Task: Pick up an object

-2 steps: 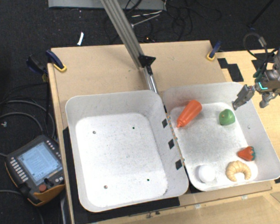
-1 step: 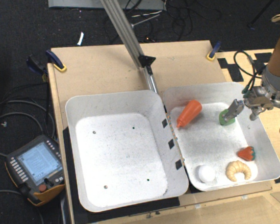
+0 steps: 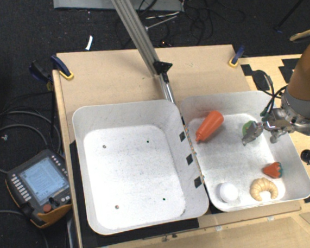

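Note:
The right bin (image 3: 288, 151) holds an orange carrot (image 3: 208, 126) at its far left. A red pepper-like piece (image 3: 273, 170), a tan croissant (image 3: 264, 189) and a white egg (image 3: 228, 191) lie along its near side. A small green object (image 3: 248, 127) sits by the bin's far right. My gripper (image 3: 257, 131) reaches in from the right and is right against this green object, partly covering it. Whether the green object rests on the bin floor or is lifted cannot be told.
The left bin (image 3: 89, 121) is a shallow white tray beside the right one. A slanted metal pole (image 3: 138, 32) crosses the far edge of the bench. A teach pendant (image 3: 39, 183) lies on the floor at the left.

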